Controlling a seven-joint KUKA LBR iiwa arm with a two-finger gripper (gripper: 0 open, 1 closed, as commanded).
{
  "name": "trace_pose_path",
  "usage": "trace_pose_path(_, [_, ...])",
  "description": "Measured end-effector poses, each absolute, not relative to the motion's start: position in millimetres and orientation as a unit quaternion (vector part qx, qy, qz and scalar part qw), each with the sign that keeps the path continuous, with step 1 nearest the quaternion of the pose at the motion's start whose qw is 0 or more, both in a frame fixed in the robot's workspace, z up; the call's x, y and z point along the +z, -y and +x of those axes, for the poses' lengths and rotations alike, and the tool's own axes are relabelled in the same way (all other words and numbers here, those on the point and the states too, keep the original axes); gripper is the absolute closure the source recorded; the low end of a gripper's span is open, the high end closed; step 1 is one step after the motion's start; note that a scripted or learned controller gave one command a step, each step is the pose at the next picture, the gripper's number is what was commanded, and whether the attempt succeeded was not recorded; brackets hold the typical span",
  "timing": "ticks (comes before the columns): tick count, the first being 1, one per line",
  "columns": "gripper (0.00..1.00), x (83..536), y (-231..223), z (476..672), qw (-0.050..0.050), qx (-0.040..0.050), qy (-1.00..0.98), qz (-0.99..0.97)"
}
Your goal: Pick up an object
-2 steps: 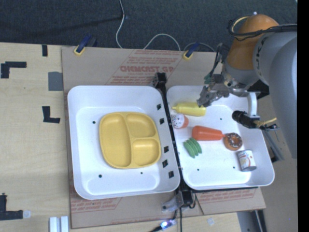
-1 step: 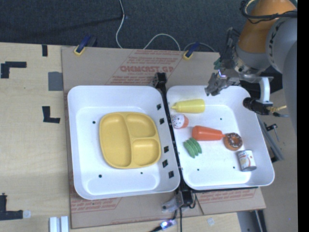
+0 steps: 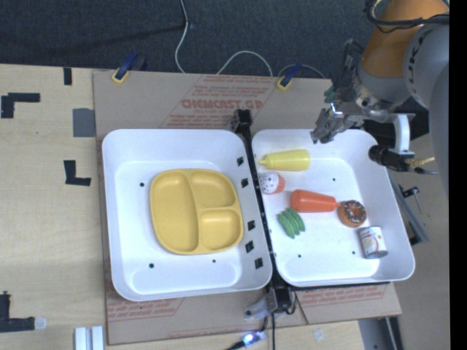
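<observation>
**Nothing lifted yet; fingers poised over the right bin's far edge**

The pick is judged to be at its start. The gripper (image 3: 323, 132) is seen above the far rim of the right bin (image 3: 394, 268), and nothing is carried between its fingers. Whether the fingers are spread or pressed together cannot be told, since they are small and dark against the bin.

All candidate objects lie in the right bin, below and mostly left of the fingers. Nearest, just below and left, a yellow corn-like toy (image 3: 286, 160) lies on its side. Farther below it a small red-and-white round toy (image 3: 271, 184) rests by the bin's left wall. A toy carrot (image 3: 314, 201) lies lengthwise near the bin's middle, with a green ridged vegetable toy (image 3: 292, 222) beyond it. A brown doughnut-like piece (image 3: 352, 212) touches the carrot's tip, and a small can (image 3: 373, 241) lies farthest away.

A yellow divided plate (image 3: 195, 211) sits in the left bin (image 3: 120, 268), well apart.

Descent, closing and lifting are all left to be done.
</observation>
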State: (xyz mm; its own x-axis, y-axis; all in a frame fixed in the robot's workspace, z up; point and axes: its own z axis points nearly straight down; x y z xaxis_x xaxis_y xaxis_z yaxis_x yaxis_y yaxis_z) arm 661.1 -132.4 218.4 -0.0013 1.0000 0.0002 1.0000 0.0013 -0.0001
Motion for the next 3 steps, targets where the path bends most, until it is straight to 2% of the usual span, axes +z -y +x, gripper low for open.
trace_pose_path(1, [1.0, 209.5, 76.5, 644.2, 0.002, 0.0007, 0.709, -0.705])
trace_pose_path(3, [1.0, 228.2, -22.7, 602.0, 0.002, 0.0007, 0.709, -0.705])
